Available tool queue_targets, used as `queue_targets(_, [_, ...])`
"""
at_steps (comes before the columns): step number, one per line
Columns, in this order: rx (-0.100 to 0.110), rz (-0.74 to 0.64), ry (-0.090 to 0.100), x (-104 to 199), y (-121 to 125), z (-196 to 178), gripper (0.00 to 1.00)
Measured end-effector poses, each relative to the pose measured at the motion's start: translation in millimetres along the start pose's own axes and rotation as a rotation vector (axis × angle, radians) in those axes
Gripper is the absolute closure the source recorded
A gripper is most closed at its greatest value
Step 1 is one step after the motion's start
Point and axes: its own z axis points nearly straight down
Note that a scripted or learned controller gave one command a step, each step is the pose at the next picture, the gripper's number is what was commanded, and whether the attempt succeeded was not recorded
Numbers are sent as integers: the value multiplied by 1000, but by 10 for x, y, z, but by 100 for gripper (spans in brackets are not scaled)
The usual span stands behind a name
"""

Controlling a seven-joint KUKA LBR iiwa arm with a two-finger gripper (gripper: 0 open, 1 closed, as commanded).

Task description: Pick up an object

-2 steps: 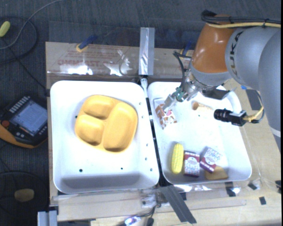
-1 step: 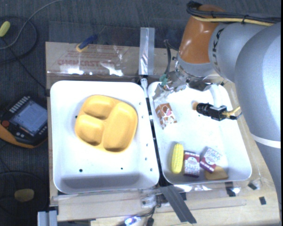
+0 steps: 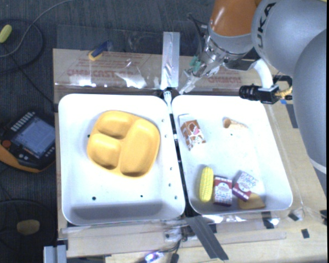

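**Arm up at back edge, nothing held**

I see a wooden bench (image 3: 310, 163) on dark grey carpet, with two shallow white bins side by side. Black cables run over the floor; an orange-edged teach pendant (image 3: 27, 141) lies left of the bench, and a small yellow thing (image 3: 4, 33) sits far back left. Clear plastic sheeting (image 3: 120, 70) is taped behind the bins.

Left bin (image 3: 77, 201): one yellow divided plate (image 3: 123, 142), three compartments, upside down, near the centre.

Right bin (image 3: 274, 163): a small brown-and-white carton (image 3: 191, 133) near the divider, a pale orange scrap (image 3: 234, 124) toward the back, a toy corn cob (image 3: 206, 183) upright-ish at the front, just beside a red-and-white packet (image 3: 223, 190), then a second red-and-white packet (image 3: 245, 184) touching it, with a tan piece (image 3: 252, 203) under that one.

Gripper (image 3: 200, 70) hangs above the back edge of the right bin, near the divider. I cannot tell how far apart its fingers are; nothing visible between them.
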Motion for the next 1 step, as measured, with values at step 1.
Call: queue_targets(1, [1, 1, 3, 207, -601, 548, 100])
